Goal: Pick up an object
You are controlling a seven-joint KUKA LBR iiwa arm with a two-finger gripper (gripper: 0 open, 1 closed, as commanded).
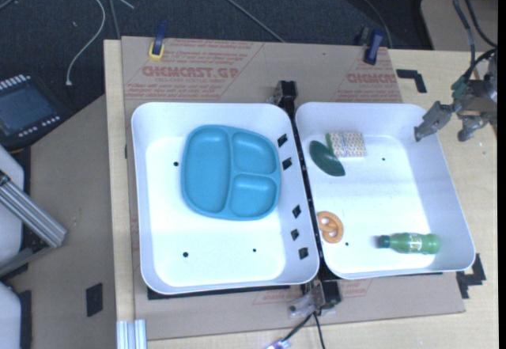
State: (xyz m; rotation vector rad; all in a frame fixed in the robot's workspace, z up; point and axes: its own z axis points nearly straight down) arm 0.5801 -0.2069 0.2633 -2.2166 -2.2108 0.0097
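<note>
The gripper [449,122] hangs at about 3 o'clock of the view, over the upper right corner of the right bin [443,205]. Its two jaws are spread apart and nothing is between them.

The step in hand, as I judge it, is the approach: choosing one object and bringing the open jaws above it. The right bin holds four candidates. The green bottle [409,242] lies at about 5 o'clock of this bin, near the lower rim. The orange pretzel-like ring [330,226] lies at about 8 o'clock, close to the left wall. The dark green leaf-shaped piece [326,158] and the small speckled block [346,144] are at about 10 to 11 o'clock, touching or nearly touching each other. The blue divided plate [231,172] fills the middle of the left bin [158,244].

The bottle seems the best choice, because it lies apart from the others. It is on its side, its long axis running from 9 o'clock to 3 o'clock, with the darker cap end pointing to 9 o'clock. To do the step well, the jaws should be turned so that they close across the short width, along the 12 to 6 line, and come down over the middle of the body. The bottle is round and may roll toward the near rim, so a straight descent is advisable.
</note>
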